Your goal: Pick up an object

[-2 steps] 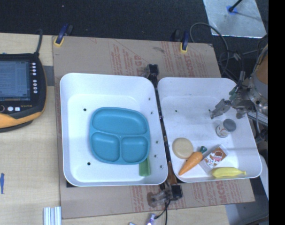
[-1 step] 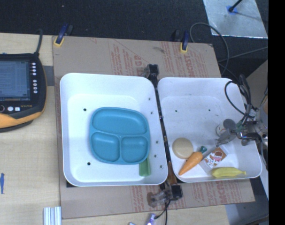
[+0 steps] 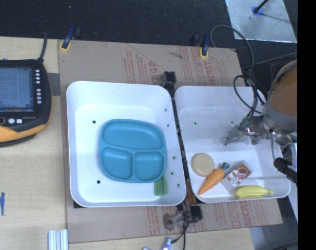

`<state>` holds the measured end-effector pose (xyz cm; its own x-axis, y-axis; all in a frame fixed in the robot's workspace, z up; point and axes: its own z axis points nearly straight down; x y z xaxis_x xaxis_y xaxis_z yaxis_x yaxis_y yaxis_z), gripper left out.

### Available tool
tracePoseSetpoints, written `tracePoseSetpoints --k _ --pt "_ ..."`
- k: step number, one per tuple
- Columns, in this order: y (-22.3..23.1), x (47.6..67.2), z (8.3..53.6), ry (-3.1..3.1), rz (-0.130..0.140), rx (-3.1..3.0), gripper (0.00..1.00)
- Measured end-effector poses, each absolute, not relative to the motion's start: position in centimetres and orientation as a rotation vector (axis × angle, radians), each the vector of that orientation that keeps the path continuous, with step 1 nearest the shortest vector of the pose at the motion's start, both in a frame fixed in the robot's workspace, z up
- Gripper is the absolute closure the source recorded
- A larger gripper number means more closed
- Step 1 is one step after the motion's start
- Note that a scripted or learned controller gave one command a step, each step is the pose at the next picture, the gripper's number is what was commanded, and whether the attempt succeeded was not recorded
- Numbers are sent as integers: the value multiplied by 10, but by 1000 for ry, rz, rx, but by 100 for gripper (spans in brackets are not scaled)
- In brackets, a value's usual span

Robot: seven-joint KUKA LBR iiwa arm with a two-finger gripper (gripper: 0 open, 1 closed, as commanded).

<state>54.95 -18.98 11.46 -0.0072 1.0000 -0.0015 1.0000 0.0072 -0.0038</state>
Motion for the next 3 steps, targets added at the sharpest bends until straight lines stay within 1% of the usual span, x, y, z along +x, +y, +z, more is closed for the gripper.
tracePoseSetpoints --k 1,2,3 --pt "-179 638 92 -2224 1 -2216 0" --pt "-213 578 151 -2223 2 -2219 0" --pt "-194 477 91 -2225 5 -2213 0"
